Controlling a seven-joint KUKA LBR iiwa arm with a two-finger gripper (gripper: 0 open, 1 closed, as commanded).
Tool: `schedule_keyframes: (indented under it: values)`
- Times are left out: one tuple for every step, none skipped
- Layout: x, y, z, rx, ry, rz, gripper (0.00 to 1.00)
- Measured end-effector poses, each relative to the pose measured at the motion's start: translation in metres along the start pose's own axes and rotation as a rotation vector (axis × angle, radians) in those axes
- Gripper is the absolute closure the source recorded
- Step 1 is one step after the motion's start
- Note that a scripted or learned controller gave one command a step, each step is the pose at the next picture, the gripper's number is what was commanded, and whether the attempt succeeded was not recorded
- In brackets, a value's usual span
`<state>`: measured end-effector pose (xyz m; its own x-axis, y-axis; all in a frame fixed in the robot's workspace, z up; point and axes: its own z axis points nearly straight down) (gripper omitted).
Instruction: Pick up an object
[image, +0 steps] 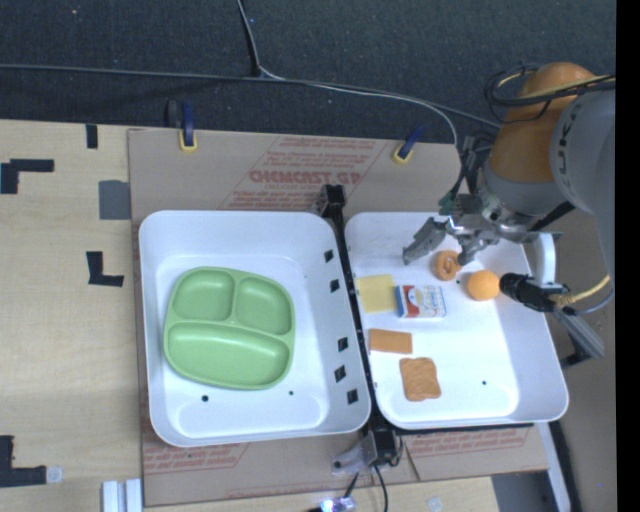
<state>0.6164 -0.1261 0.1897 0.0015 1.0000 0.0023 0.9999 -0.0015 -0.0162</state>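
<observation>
My gripper (438, 256) hangs over the far part of the right bin (530, 390), open, its two dark fingers spread apart. A small brown ring-shaped pastry (445, 266) lies on the bin floor just under the gap between the fingers, with nothing closed on it. An orange ball (482, 286) rests immediately to its right. A blue and white carton (420, 301) lies a little nearer the front, with a pale yellow cheese slice (376, 293) to its left. Towards the front edge are an orange cracker (390, 341) and a brown toast piece (420, 379).
The left bin (160, 240) holds a green divided plate (230, 327). A black divider strip (345, 300) runs between the two bins. The grey arm with its orange band (540, 120) reaches in from the upper right, trailing cables beside the right bin's edge.
</observation>
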Motion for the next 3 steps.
schedule_keyframes:
  values:
    - [0.000, 0.003, -0.009, -0.015, -0.002, -0.003, 0.00]
    - [-0.005, -0.001, 0.054, -0.008, -0.002, -0.002, 0.00]
    - [-0.006, 0.003, 0.102, -0.027, -0.010, -0.004, 0.00]
